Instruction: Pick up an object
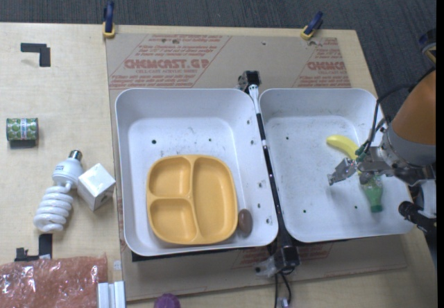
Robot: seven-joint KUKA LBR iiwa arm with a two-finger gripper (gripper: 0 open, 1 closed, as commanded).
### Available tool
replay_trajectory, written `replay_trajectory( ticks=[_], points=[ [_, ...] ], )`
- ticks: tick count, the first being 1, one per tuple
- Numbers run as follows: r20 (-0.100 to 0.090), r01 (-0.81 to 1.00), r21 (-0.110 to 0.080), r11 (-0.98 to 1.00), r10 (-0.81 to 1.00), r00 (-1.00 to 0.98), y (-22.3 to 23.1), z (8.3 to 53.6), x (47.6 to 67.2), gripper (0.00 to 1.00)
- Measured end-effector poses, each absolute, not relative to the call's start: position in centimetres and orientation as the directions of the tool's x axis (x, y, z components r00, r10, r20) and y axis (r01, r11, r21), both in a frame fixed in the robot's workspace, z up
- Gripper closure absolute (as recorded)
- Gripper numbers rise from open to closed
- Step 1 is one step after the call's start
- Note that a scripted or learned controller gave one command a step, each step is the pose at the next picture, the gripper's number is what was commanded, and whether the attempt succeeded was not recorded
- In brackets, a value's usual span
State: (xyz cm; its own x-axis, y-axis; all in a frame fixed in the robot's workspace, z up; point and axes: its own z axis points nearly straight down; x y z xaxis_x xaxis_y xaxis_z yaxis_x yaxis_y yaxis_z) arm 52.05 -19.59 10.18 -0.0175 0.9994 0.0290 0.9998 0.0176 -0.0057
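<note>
Yellow plastic banana (340,144) and green plastic bottle (373,195) lie in the right white bin (312,230), under the gripper (347,171); whether its jaws are clenched, I cannot tell.

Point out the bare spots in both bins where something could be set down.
Right bin: its left half lies bare, from the dividing wall to the banana. Crowded at right, where the tool hangs by the green bottle. Left bin: bare strip behind the yellow tray.
</note>
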Motion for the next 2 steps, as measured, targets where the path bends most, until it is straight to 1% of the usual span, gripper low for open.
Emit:
replay_trajectory(
  ticks=[1, 2],
  points=[
    [0.000, 1.000, -0.001, -0.001, 1.000, 0.001, -12.38, 9.20, 50.33, 0.00],
    [0.000, 1.000, 0.002, -0.002, 1.000, 0.002, -12.44, 10.18, 50.46, 1.00]
  ],
)
